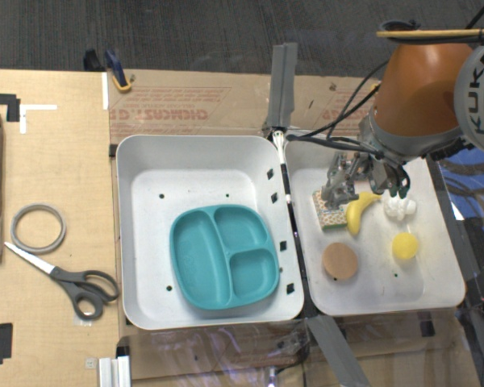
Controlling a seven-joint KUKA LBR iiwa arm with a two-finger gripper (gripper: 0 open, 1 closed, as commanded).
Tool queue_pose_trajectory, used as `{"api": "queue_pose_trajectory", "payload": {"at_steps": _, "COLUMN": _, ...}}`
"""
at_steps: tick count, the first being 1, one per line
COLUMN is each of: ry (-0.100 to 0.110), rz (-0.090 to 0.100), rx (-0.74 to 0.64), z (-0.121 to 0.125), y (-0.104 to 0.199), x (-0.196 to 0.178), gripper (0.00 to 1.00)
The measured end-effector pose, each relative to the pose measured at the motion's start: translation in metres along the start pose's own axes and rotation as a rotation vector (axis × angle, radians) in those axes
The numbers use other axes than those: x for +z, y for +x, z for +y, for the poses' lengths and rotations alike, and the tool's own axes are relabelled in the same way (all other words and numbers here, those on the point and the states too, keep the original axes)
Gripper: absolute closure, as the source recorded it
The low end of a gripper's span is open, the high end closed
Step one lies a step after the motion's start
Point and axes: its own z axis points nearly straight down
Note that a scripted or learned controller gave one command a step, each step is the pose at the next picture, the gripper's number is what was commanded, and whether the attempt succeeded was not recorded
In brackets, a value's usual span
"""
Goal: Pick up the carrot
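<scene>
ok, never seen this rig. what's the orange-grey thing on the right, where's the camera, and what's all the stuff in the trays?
The orange and grey thing is a robot arm reaching in from the right. At its tip is a two-finger gripper. The single camera sits above the bench and looks down at a slant.

Two shallow white bins sit side by side. The left bin holds a teal divided plate. The right bin holds a banana, a small patterned sponge, a yellow ball-like item, a brown disc and a small white item.

The gripper hangs over the sponge and banana. Whether it holds anything is unclear from this angle, and I can't pick out a carrot with confidence.

On the bench to the left lie scissors and a tape roll.
</scene>
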Motion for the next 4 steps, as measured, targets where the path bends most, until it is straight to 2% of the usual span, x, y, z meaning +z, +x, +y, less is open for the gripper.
{"api": "queue_pose_trajectory", "payload": {"at_steps": 1, "ry": 0.002, "rz": 0.001, "rx": 0.343, "z": 0.021, "y": 0.024, "x": 0.000, "gripper": 1.00}}
{"api": "queue_pose_trajectory", "payload": {"at_steps": 2, "ry": 0.002, "rz": -0.001, "rx": 0.442, "z": 0.054, "y": -0.007, "x": 0.000, "gripper": 1.00}}
{"api": "queue_pose_trajectory", "payload": {"at_steps": 3, "ry": 0.002, "rz": 0.002, "rx": 0.692, "z": 0.115, "y": 0.038, "x": 0.000, "gripper": 1.00}}
{"api": "queue_pose_trajectory", "payload": {"at_steps": 4, "ry": 0.004, "rz": 0.003, "rx": 1.185, "z": -0.057, "y": 0.050, "x": 0.060, "gripper": 1.00}}
